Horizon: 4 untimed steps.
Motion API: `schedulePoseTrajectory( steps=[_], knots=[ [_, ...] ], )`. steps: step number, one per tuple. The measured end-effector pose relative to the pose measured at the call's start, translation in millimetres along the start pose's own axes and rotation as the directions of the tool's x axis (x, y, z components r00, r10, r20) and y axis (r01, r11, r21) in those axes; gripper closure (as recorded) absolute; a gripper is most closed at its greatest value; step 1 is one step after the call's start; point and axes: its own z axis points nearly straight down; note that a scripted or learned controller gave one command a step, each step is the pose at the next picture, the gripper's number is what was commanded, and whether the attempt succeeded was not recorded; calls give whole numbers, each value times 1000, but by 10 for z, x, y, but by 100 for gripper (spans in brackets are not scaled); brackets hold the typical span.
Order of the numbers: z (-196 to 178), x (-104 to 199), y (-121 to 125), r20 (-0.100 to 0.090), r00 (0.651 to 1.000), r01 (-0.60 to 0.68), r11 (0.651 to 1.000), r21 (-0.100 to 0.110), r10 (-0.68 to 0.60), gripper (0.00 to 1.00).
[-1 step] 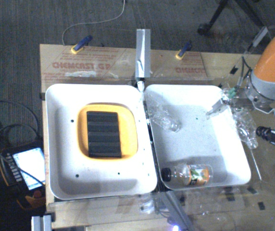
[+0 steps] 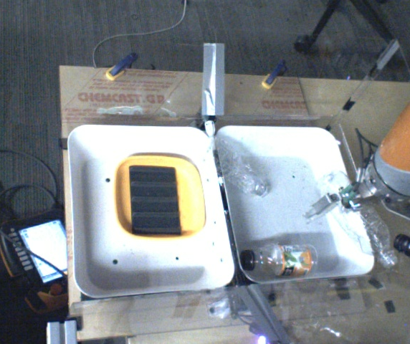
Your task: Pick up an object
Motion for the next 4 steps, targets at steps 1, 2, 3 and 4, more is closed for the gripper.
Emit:
schedulePoseTrajectory(
  steps=[1, 2, 3, 4],
  knots=[
    [740, 263, 15, -1, 990, 144, 990, 1, -144, 0],
    [1033, -435, 634, -2, 999, -48, 999, -8, 48, 0],
    [1059, -541, 1303, -6, 974, -228, 973, -14, 228, 0],
    [735, -335, 1594, 7, 1000, -1, 1000, 0, 1, 0]
  ],
)
